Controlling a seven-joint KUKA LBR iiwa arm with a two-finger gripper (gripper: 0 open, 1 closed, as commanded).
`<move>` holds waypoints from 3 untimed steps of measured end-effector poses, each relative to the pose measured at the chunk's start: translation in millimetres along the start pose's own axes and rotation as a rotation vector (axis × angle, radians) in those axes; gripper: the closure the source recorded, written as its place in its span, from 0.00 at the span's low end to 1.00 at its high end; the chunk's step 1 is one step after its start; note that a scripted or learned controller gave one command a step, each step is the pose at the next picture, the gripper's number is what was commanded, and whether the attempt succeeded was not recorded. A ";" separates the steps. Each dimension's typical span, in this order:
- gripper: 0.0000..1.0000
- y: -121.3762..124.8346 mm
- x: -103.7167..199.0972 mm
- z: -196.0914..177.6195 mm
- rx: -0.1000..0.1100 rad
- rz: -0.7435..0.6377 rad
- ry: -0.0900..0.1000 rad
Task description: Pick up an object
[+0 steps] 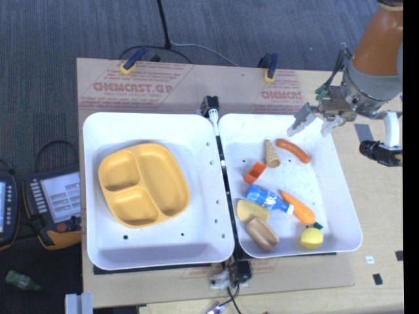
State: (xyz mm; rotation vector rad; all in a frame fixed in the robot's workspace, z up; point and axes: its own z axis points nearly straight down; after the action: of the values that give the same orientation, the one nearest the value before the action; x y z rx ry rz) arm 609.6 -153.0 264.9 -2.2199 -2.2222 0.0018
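Approach step, judging by position: jaws (pixel 313 118) spread open and empty above the top edge of the right bin (pixel 347 195). Nearest target: sausage (pixel 292 150) lying in that bin, just below. Next: descend, align over sausage, close.

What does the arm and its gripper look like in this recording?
The arm has a broad orange band above a grey wrist section. Below that sits a cluttered metal gripper with two pale grey fingers, thin wires looping beside its body. No markings are legible.
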 end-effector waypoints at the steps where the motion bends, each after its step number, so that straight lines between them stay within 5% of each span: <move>1: 0.00 27.3 7.6 148.0 0.004 0.054 0.001; 3: 0.00 -42.5 55.7 171.5 -0.027 -0.009 -0.009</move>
State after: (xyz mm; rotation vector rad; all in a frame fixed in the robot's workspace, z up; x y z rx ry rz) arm 566.8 -97.4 93.5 -2.2280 -2.2496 -0.0179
